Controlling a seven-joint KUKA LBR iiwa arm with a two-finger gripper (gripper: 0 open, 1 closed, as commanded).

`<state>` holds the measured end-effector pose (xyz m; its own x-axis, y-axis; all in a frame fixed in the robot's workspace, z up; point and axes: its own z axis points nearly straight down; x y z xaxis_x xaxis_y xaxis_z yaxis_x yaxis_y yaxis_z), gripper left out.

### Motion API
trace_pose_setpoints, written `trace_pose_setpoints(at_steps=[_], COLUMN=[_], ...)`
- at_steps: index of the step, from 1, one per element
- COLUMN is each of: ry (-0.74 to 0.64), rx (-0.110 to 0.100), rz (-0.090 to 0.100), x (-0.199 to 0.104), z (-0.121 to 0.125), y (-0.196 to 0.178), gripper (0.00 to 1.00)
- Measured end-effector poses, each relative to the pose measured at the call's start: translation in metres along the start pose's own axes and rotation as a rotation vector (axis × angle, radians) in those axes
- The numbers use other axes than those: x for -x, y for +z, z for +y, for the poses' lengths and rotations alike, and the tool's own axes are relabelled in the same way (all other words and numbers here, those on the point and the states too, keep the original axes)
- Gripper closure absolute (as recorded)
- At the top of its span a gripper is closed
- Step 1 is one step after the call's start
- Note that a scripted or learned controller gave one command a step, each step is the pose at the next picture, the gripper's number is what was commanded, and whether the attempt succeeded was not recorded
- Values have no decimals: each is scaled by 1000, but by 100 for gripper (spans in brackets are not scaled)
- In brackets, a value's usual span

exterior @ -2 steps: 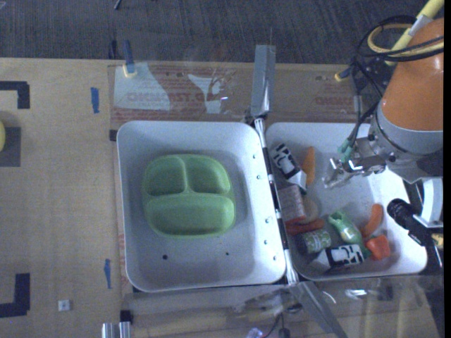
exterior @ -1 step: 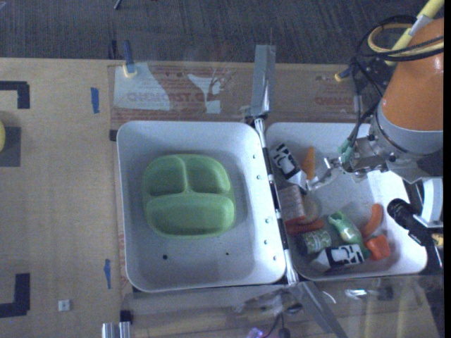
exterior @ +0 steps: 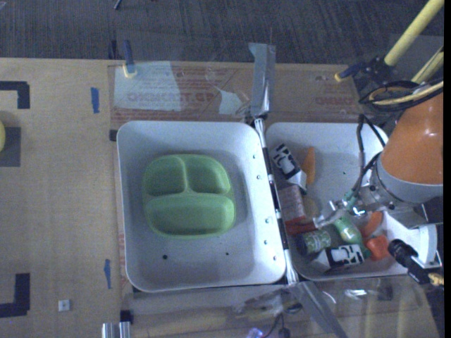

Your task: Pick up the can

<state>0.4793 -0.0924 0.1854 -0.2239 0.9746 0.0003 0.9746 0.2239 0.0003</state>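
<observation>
1. Take the green plate [exterior: 189, 194] in the left bin [exterior: 134, 210] as your marker: everything that matters lies to its right, past the wall between the bins, in the cluttered right bin [exterior: 331, 136]
2. The can [exterior: 316, 241] is, as best you can judge, the dark cylinder lying on its side to the right of the green plate and a little below its level, near the bin's front edge. It is hemmed in, with a red item [exterior: 299, 224] just above it, a green bottle-like thing [exterior: 347, 229] beside it and a black-and-white box [exterior: 345, 256] touching or nearly touching it
3. A paler brownish cylinder [exterior: 292, 201] lies closer to the green plate. It could also be a can, and the picture is too soft to settle it
4. The gripper [exterior: 343, 208] hangs low over the clutter, farther from the green plate than the dark can and slightly above it in the view — near it, not on it
5. You cannot tell whether the gripper is open or closed, and nothing shows as held
6. Judged from this, the pick is not yet done — the can rests in the bin, so the closing in, grasp and lift all remain
</observation>
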Motion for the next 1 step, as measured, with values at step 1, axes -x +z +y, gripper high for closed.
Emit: trace_pose_setpoints(at_steps=[1], ry=[-76], rx=[13], rz=[-14], x=[34], z=[53], y=[92], gripper=[0])
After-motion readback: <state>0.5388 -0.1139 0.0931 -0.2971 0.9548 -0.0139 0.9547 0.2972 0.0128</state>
